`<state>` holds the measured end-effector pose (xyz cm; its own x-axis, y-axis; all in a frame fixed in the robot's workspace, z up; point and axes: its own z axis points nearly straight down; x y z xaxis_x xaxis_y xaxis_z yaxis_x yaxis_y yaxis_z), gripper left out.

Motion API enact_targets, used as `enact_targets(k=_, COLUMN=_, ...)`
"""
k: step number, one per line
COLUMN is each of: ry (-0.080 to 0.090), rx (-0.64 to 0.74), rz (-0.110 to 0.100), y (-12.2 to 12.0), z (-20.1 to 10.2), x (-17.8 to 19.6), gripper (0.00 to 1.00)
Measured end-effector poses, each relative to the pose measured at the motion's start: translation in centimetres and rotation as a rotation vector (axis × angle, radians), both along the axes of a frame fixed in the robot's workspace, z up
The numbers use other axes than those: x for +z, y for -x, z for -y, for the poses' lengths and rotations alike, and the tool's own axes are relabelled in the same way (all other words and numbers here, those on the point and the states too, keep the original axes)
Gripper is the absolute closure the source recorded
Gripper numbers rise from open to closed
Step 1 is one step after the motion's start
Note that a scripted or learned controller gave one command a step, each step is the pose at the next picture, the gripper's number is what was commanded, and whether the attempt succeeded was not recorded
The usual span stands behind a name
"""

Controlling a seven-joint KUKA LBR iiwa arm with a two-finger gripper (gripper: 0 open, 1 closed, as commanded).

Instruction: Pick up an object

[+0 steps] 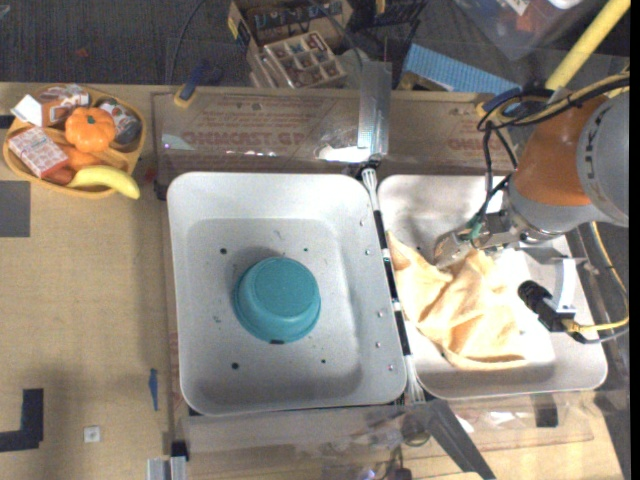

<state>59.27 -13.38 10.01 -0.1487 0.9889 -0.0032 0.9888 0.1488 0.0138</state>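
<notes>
A crumpled pale yellow-orange cloth [470,308] is lying in the right bin [580,373], spread from the bin's left wall near the frame's centre down toward its lower middle, with folds bunched along the upper left edge. The gripper [458,245] is being held low over the cloth's upper edge, just right of the frame's centre, at the end of the grey arm [575,183] coming in from the right with its orange band above the wrist. Whether the fingers are apart or together cannot be told; they are being blurred into the cloth, and no fabric is being seen clearly between them, so a hold is not being claimed. The cloth is being judged light, soft and limp, not fragile, not slippery: it is likely to drape and trail when lifted, and a thin single layer may be slipping out of a pinch. The raised ridge of folds near the upper left of the cloth is being judged the best place to take hold, since several layers are being stacked there. A flat patch is being judged poor for pinching. In the left bin [200,218] a teal bowl [278,298] is sitting upside down, well apart from the gripper; stiff, smooth and rounded, it is being judged harder to pinch.
</notes>
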Motion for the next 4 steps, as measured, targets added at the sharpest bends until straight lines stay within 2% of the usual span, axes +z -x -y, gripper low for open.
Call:
enact_targets(k=1, ry=0.002, rx=-0.002, rz=0.004, y=-0.1, z=0.2, x=1.0, gripper=1.00)
enact_targets(k=2, ry=0.002, rx=-0.002, rz=0.004, y=-0.1, z=0.2, x=1.1, gripper=0.00)
enact_targets(k=3, ry=0.002, rx=0.039, rz=-0.008, y=-2.7, z=-1.1, x=-1.2, gripper=0.00)
enact_targets(k=4, ry=0.003, rx=0.040, rz=-0.001, y=-2.9, z=-1.1, x=0.0, gripper=1.00)
